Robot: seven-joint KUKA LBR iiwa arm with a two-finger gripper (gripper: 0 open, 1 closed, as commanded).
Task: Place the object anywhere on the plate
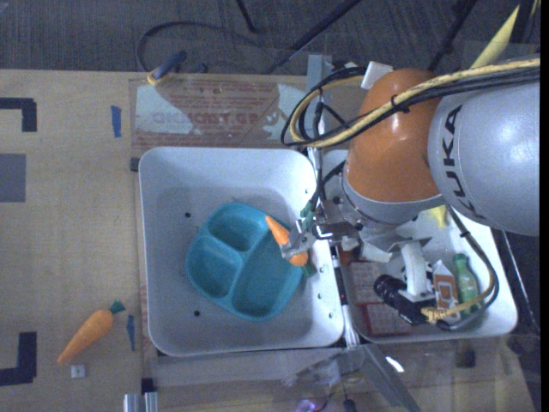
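Note:
A teal divided plate (236,264) lies in the left white bin (171,187). My gripper (296,245) hangs over the plate's right rim, reaching in from the right. It is shut on a small orange carrot-shaped object (277,228). The object sticks out slantwise on both sides of the metal fingers (298,248), its upper end over the plate's edge and its lower end just outside the rim. The grey arm with its orange band covers much of the right bin (502,307).
A toy carrot (86,335) with a green top lies on the wooden bench, left of the left bin. In the right bin are a green bottle (463,277), a small carton (443,287) and a reddish flat pack (371,309).

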